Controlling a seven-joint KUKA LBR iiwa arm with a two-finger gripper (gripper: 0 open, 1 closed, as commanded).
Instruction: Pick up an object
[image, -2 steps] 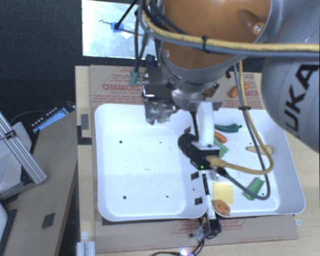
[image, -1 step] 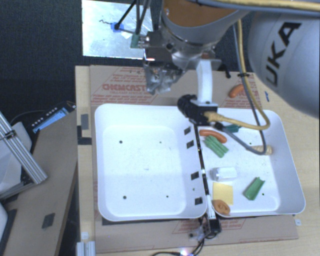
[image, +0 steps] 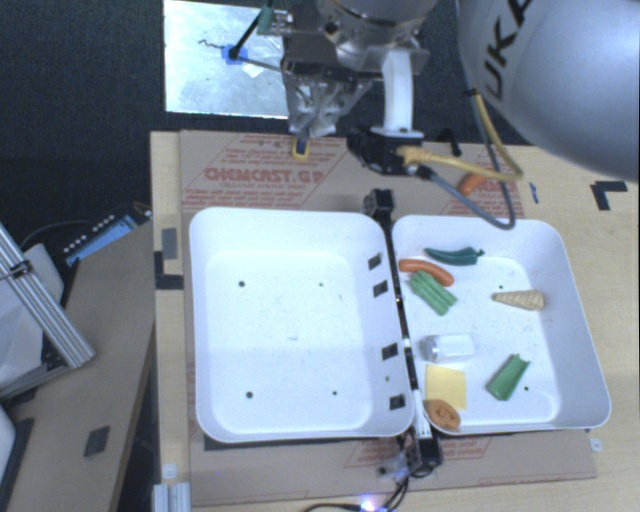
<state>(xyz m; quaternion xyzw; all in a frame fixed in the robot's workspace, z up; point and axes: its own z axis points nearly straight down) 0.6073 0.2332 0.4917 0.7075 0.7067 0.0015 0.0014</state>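
End effector (image: 312, 125) above bench, behind left bin (image: 215, 330) | finger state unclear | holds nothing visible

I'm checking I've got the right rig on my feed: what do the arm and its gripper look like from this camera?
The arm is a bulky, rounded grey shell with dark block lettering on its side. At its end sits a metallic silver gripper with a white bracket beside it. A yellow cable and a grey one trail near its base.

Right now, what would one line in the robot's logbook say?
gripper: raised behind left bin | holding: nothing seen | right bin: green pepper, sausage, cone, yellow block
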